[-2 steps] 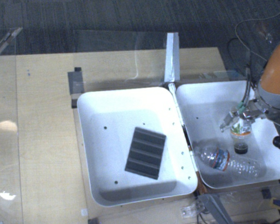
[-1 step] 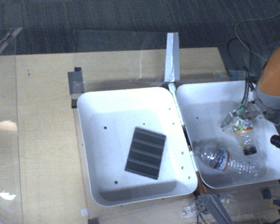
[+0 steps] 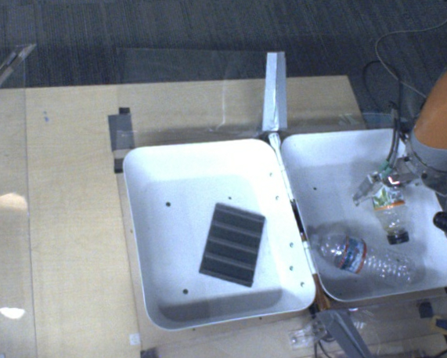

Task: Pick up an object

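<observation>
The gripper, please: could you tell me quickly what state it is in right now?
Gripper: over the right bin, at a small bottle; open or shut cannot be told.

Arm: grey KUKA arm with orange band point(image 3: 446, 117) enters from the right edge, wrist angled down and leftward.
Gripper: two-finger metal gripper point(image 3: 381, 181) low, pointing left; finger state unclear.

left bin point(image 3: 157, 220) mostly open, bottles point(image 3: 361, 255) crowd right bin point(image 3: 317, 173)
</observation>
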`<action>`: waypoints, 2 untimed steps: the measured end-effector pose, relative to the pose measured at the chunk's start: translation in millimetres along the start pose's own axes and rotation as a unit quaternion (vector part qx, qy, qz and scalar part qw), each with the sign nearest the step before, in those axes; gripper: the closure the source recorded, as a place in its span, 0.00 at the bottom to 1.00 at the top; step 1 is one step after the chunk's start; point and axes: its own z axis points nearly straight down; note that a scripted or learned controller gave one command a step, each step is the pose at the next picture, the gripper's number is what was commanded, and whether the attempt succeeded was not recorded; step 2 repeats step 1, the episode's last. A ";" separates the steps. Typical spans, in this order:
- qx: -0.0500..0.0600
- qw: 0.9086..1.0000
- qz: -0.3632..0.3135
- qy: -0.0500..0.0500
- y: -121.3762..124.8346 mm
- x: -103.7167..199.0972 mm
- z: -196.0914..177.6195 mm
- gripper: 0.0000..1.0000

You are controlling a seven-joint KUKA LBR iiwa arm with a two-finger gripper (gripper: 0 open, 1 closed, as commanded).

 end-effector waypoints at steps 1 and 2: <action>0.004 0.999 -0.050 0.002 55.1 55.9 -68.7 1.00; 0.004 0.999 -0.050 0.002 55.1 55.9 -68.7 1.00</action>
